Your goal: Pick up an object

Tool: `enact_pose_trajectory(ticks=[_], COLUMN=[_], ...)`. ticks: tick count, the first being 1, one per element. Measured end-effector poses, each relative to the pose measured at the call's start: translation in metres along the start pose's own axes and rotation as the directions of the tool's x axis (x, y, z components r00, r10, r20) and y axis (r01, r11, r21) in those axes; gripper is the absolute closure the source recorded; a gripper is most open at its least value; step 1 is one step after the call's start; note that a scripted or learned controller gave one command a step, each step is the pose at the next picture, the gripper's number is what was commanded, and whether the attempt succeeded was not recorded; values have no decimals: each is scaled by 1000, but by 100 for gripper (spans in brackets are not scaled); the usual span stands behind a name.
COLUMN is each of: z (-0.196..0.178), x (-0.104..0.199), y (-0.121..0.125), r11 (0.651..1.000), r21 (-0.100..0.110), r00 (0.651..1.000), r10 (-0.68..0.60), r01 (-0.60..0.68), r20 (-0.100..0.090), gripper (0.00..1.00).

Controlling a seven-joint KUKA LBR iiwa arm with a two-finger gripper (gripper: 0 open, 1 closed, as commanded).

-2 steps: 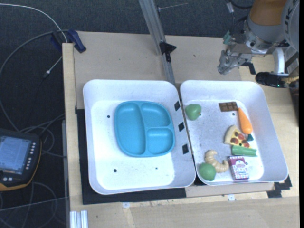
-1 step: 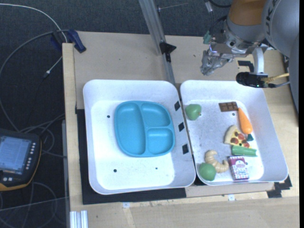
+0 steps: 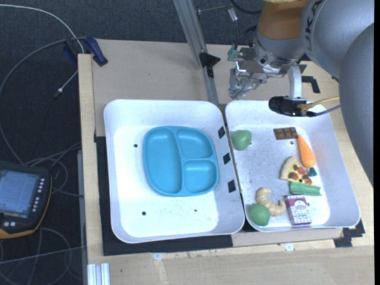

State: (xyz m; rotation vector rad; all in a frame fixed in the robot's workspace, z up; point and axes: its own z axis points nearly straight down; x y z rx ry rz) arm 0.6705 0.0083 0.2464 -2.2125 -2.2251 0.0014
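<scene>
Leftmost, a dark handheld control pendant with a lit screen lies off the edge of the pale wooden desk. On the desk, the left shallow white bin holds a light blue plastic plate with three compartments. The right shallow white bin touches it along the middle edge and carries the small things: a green pear-shaped toy near its upper left corner, a round green toy and a beige ridged, curled toy at the front, a brown chocolate-bar piece, an orange carrot toy, a yellow pizza-slice toy with red dots, a green flat strip and a small red-and-white carton. The metal two-finger gripper hangs over the desk just behind the right bin's back rim, above and apart from all these toys; the green pear-shaped toy lies nearest, just in front of it. Nothing sits between its fingers, and whether they are apart or together I cannot tell.
</scene>
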Motion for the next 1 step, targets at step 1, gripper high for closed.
enact_pose_trajectory(ticks=[1], z=[-2], x=[50], y=[-23], r11=[1000], r21=[0], r00=[1000], r10=[0], r01=[0], r20=[-1], gripper=[100])
